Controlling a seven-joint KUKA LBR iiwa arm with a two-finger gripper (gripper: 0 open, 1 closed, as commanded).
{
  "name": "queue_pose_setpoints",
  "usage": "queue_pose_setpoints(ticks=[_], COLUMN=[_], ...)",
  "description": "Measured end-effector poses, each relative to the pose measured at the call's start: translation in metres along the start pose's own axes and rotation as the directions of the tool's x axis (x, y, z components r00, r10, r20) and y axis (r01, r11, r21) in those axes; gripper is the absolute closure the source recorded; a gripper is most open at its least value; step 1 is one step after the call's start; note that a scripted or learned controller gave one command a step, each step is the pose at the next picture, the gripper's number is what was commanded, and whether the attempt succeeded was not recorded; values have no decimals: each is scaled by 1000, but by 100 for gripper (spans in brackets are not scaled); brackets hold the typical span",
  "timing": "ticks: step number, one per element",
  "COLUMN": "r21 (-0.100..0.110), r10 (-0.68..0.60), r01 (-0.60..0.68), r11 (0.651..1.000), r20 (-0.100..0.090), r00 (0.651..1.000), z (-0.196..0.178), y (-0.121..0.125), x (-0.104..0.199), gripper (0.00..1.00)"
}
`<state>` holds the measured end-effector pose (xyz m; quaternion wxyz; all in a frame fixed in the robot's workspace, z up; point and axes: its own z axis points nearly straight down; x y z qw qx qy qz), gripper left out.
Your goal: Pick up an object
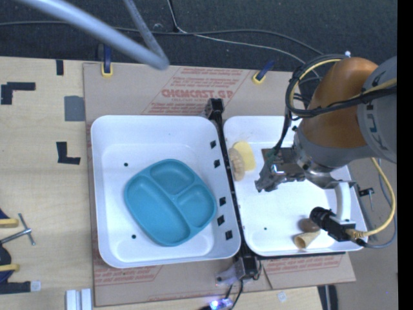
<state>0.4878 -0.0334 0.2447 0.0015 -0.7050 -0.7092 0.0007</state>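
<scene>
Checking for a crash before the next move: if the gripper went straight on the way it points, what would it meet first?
Probably the bare floor of the right bin: the gripper points down-left, just short of the yellow object. Depth is unclear.

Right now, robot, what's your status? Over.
Gripper hovering over right bin, nothing seen held. Yellow food piece sits beside it, against the divider. Cone-shaped item at the near edge. Blue tray in left bin.
</scene>
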Motion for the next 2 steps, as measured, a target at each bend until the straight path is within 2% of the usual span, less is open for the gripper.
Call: queue_pose_setpoints(ticks=[1,2], r21=[-1,2], r10=[-1,0], r01=[1,0], r11=[1000,1000], r20=[0,0], r00=[1000,1000], z=[-2,16], y=[3,0], x=[47,97], gripper=[100,100])
